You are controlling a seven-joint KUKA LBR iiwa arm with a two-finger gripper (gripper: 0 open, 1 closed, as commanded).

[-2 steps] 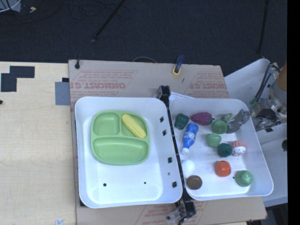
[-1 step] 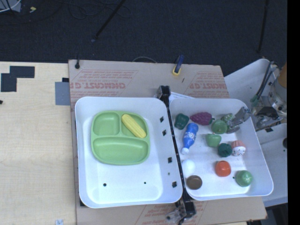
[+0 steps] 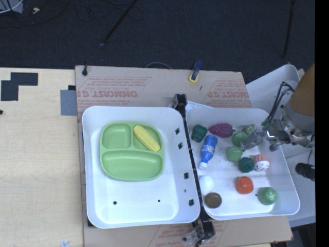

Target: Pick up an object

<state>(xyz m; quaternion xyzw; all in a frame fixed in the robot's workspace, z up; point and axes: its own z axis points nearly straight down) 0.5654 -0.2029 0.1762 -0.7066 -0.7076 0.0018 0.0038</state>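
Nearest the camera, the left bin (image 3: 97, 210) shows bare white floor along its front edge; farther back in it sits a green divided plate (image 3: 131, 152), with a yellow corn cob (image 3: 146, 138) in its upper right compartment. The right bin (image 3: 288, 206) holds, from left to right: a brown round piece (image 3: 213, 200) at the front, a white ball (image 3: 206, 181), a dark green cup-like item (image 3: 199, 133), a blue and white bottle (image 3: 208, 150) lying tilted, a purple item (image 3: 221, 129), a green block (image 3: 234, 153), an orange-red piece (image 3: 244, 184), a dark green round piece (image 3: 246, 164) and a green ball (image 3: 267, 195).

The gripper (image 3: 255, 137) reaches in from the right over the back of the right bin, close beside a green item (image 3: 239, 137). Its tips blur into the clutter; whether they are apart or together cannot be told, and no object is visibly between them. A small white and red thing (image 3: 261, 164) below it is too small to identify. The arm (image 3: 304, 99) is cut off at the right.

The bins rest on printed cardboard (image 3: 154, 89) over a pale wooden bench (image 3: 36, 153); dark carpet (image 3: 154, 24) with cables lies beyond.
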